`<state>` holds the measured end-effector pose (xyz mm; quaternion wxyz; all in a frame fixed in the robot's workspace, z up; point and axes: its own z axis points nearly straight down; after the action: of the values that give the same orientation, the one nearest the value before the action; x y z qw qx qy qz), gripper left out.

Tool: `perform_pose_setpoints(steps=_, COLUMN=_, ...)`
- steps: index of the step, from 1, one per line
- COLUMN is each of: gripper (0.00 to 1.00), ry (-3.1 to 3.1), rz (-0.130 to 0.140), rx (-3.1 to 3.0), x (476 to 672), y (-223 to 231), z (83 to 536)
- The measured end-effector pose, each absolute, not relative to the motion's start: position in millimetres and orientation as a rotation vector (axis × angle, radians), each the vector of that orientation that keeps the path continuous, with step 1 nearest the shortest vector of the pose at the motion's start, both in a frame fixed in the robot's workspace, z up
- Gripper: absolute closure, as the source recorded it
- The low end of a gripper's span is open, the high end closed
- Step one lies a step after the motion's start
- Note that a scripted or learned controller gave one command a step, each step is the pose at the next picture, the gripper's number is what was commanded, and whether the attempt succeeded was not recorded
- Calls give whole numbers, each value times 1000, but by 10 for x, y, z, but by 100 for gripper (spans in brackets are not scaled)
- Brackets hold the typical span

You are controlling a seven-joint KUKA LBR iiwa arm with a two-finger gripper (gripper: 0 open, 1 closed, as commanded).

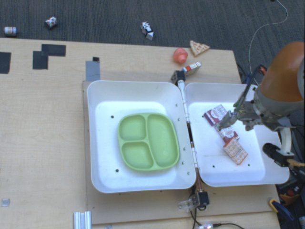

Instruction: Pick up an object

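A pale wooden bench (43, 128) carries two shallow white bins, with dark carpet beyond. My gripper (228, 120) hangs low over the right bin (209, 168), its tips at the middle of a row of small packets (224, 128); whether my fingers stand wide or narrow I cannot tell from this angle. To do this well, I judge I should settle on a single packet, straddle its short side, come down square and close firmly. The packets are flat, red and white, lying in a slanted line, the lowest one (235, 151) checkered. The left bin (95, 128) holds a green divided plate (148, 141).
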<state>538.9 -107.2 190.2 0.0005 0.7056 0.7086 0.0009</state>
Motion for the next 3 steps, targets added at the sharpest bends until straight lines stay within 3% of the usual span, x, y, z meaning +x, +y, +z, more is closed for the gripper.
perform_pose_setpoints(steps=1, gripper=0, ry=2222, rz=4, rx=2217, x=5167, y=-993, z=1003)
perform_pose_setpoints(steps=2, gripper=0, ry=2214, rz=12, rx=2211, x=4904, y=-946, z=874)
perform_pose_setpoints(steps=3, gripper=100, ry=2213, rz=18, rx=2207, x=4923, y=-939, z=986)
